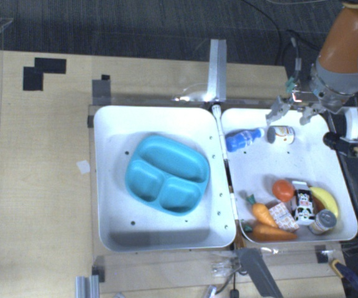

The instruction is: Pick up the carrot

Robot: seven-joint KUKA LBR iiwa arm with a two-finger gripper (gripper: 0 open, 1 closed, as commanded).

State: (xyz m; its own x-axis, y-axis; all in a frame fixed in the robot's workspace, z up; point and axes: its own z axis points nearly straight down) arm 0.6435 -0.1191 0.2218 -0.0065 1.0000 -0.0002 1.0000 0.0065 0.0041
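**Orange carrot low in the right bin, gripper high at the far rim**

Orange and tapered, the carrot [263, 213] lies in the right bin [334, 166], toward seven o'clock of that bin, its green stub pointing up-left. It sits close to the bin's left wall, with bare white floor open above it toward twelve o'clock.

Things crowd its lower and right sides. A second orange carrot-like piece [272, 233] lies just below it along the near rim. A small checked packet [283, 215] touches it at three o'clock. Further right are a red tomato [283, 189], a black-and-white carton [302, 205], a yellow banana [325, 198] and a tin can [323, 221], all packed together. At the bin's eleven o'clock a blue bottle [243, 138] lies on its side, with a small white jar [281, 134] just beside it.

The left bin [107, 185] holds a blue divided tray [166, 174], tilted, with open floor around it.

The arm [350, 39] enters from two o'clock of the view over the wooden surface [36, 166]. Its gripper [296, 108] hangs over the right bin's far rim, well apart from the carrot, with the fingers [278, 110] spread apart and nothing between them.
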